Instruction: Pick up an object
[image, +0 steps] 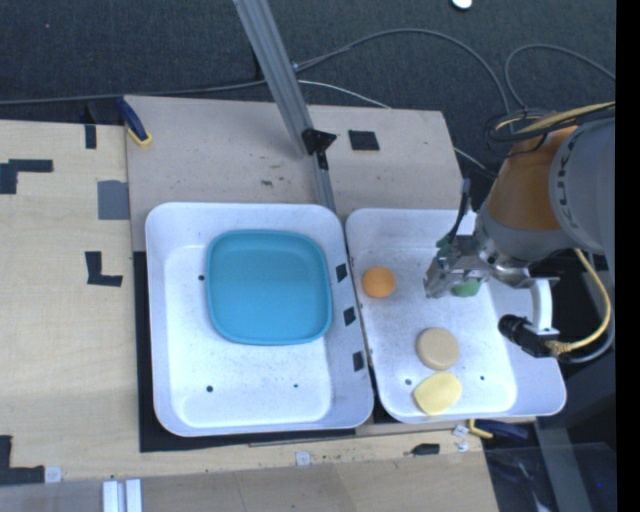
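Green object (465, 288) sits under the gripper (447, 279) in the right bin (400, 228); I cannot tell whether it is held. Nearby: orange ball (378, 282), 2 discs.

Both bins look like white plastic, matt and finely speckled with dark scuffs: left bin (175, 300), right bin (400, 240). The blue plate (268, 285) looks like smooth plastic with a soft sheen. The orange ball (378, 283) appears matt. The tan disc (438, 348) and yellow piece (438, 393) look dull and smooth. My gripper (447, 278) looks like grey metal; my wrist band (520, 190) is glossy orange. The bench (60, 330) reads as pale, matt wood board.
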